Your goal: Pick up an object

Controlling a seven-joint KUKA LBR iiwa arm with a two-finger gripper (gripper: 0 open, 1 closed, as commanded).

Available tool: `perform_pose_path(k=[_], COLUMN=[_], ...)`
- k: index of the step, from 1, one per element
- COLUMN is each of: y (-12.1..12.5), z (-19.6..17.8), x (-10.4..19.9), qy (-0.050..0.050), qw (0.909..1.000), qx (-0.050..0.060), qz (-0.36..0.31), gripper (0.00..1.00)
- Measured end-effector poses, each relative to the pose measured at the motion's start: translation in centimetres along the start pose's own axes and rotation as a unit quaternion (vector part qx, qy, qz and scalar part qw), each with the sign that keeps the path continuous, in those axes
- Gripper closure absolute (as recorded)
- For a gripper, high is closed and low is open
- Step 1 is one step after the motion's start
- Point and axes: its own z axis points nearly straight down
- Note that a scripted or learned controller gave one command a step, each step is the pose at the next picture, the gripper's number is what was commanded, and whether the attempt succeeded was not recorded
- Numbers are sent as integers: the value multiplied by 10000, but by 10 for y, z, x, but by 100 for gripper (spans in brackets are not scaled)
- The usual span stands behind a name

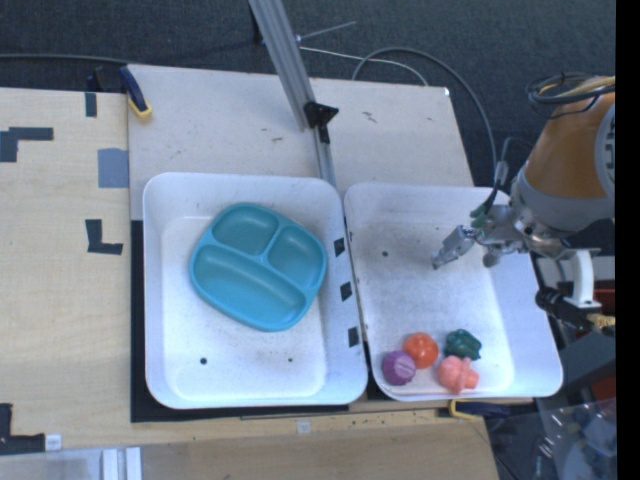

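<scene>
Right now the gripper (462, 249) hangs over the upper middle of the right bin (520, 298), reaching in from the right edge with the grey arm (570, 168) and its orange band above the wrist. Its two fingers angle down and to the left, toward the bin floor. Whether they are parted or pressed together, I cannot tell; they read as one thin grey shape from up here. Nothing shows between them.

Down in the near corner of that same bin sits a tight little cluster of toy food, well apart from the gripper. An orange tomato-like piece (421, 348) sits at the top left of the group, a purple round piece (398, 368) just beside it at lower left, a dark green leafy piece (462, 344) to the right, and a pink lumpy piece (457, 374) below that. They look to be touching or nearly so.

Over in the left bin (165, 288), a blue divided plate (259, 266) with three compartments lies flat, tilted on the diagonal, in the upper middle of the bin.

Behind the bins, a slanted metal pole (285, 48) runs down to the seam between them, and a cable (440, 78) loops across the bench (400, 128).
</scene>
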Motion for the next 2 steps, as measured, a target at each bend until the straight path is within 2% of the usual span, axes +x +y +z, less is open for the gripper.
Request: perform_pose_path(k=[1,2], y=[0,7], z=[0,48], x=[0,4], qy=[-1,-2], qw=[10000,10000], qx=[-1,21], qz=[2,2], gripper=[0,0])
